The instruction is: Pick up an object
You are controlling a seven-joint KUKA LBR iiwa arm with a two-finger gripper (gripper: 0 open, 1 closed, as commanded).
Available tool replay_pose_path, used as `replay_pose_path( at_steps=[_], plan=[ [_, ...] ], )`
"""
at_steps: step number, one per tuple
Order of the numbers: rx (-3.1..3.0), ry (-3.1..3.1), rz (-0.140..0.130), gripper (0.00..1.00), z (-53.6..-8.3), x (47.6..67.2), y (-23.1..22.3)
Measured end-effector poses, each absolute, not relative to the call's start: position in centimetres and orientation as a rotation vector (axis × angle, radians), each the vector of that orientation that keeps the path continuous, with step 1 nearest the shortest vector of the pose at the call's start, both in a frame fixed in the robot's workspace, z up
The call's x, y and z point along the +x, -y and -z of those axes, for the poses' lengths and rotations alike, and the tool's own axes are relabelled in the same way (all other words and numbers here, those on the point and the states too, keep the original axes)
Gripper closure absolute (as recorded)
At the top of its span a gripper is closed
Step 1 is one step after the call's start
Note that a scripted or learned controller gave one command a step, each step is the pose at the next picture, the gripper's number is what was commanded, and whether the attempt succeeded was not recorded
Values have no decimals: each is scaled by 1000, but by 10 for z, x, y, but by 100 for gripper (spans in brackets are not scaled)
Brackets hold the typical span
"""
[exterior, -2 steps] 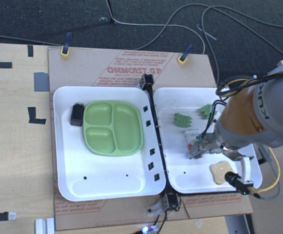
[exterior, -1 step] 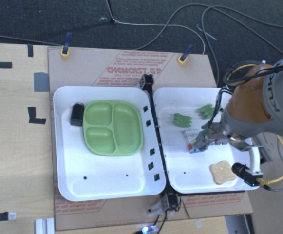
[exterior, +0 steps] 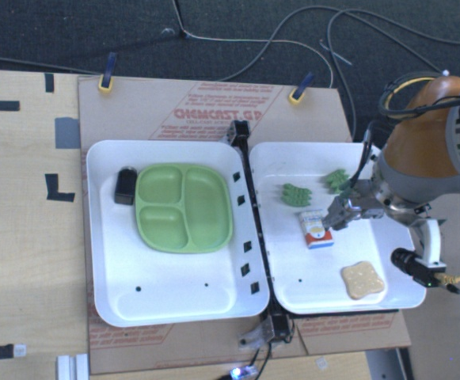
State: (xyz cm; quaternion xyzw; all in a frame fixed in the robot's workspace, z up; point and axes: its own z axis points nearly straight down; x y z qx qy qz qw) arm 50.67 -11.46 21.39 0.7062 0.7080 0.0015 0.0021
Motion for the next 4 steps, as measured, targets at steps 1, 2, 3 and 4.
replay_pose_path(
  at_steps=[1, 2, 3, 4],
  plan=[
    [2215, -2220, -5, 100, -277, 507, 111],
    [2217, -2228, 2, 100, -261, 501, 63],
    [2217, -2229, 3, 100, -248, 510, 13],
    [2217, -2230, 3, 100, -233, 504, -39]
  ],
)
